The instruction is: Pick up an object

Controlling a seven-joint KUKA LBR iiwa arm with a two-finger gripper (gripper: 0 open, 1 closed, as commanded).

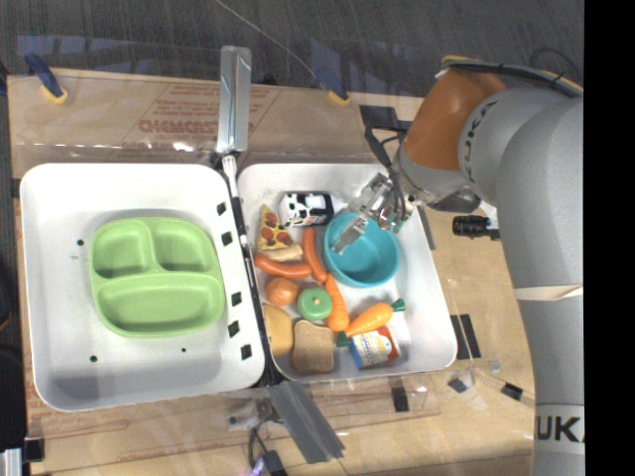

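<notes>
Jaws at blue bowl rim; grip unclear

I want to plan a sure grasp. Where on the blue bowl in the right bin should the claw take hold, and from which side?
Probably the rim. The blue bowl sits mouth up and is too wide to span. The claw hovers over its upper right edge, where the rim faces bare bin floor. Come from above there, one finger inside and one outside. The left rim is crowded by the sausage.

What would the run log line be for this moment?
arm: over right bin | gripper: at blue bowl rim, grasp unconfirmed | toy food: in right bin | green tray: left bin, untouched
</notes>
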